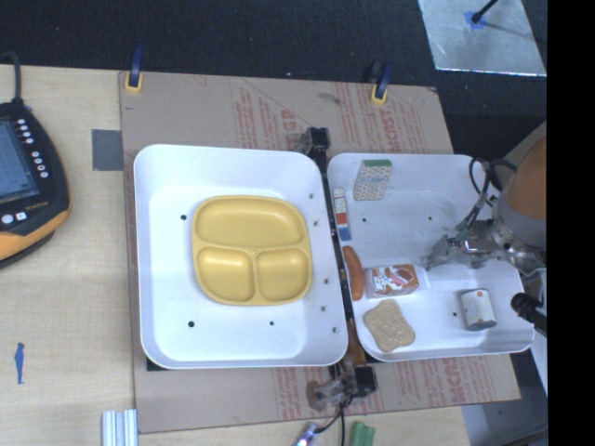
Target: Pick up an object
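Note:
The right bin point(418, 212) holds several small objects. A green-and-white patterned packet point(372, 179) lies at its far left, with a thin red, white and blue stick point(340, 214) by the left wall. An orange-red sausage point(354, 272) lies beside a packet with a red picture point(393, 279). A tan bread slice point(388, 325) rests at the near left, and a grey can point(476, 308) lies on its side at the near right. My gripper point(444, 252) reaches in from the right over the bin's bare middle, pointing left toward the picture packet, with nothing seen in it.
The left bin point(163, 323) carries a yellow divided plate point(251, 249). A teach pendant point(23, 184) lies on the bench at far left. Clamps point(378, 82) pin the cardboard sheet at the back. The arm's orange band point(528, 189) stands over the right bin's right rim.

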You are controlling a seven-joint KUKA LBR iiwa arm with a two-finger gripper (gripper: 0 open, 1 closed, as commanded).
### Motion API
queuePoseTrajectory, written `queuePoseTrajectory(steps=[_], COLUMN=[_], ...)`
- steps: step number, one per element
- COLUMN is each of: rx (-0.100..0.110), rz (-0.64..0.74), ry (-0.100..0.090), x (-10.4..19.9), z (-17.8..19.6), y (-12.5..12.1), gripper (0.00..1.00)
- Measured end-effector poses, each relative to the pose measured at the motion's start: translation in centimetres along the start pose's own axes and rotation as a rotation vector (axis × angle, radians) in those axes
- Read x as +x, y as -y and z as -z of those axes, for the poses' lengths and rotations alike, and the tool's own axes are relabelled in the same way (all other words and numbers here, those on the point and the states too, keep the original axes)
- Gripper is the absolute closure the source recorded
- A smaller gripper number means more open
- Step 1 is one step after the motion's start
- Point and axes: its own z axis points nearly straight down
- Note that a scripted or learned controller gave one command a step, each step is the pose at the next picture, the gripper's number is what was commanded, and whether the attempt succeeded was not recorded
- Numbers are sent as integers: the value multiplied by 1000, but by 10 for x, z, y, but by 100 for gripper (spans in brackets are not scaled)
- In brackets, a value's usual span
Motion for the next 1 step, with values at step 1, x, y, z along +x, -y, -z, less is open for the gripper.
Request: queuePoseTrajectory(steps=[1], rx=[-2], rz=[2], ry=[0], x=[68], z=[0], y=[-43], gripper=[0])
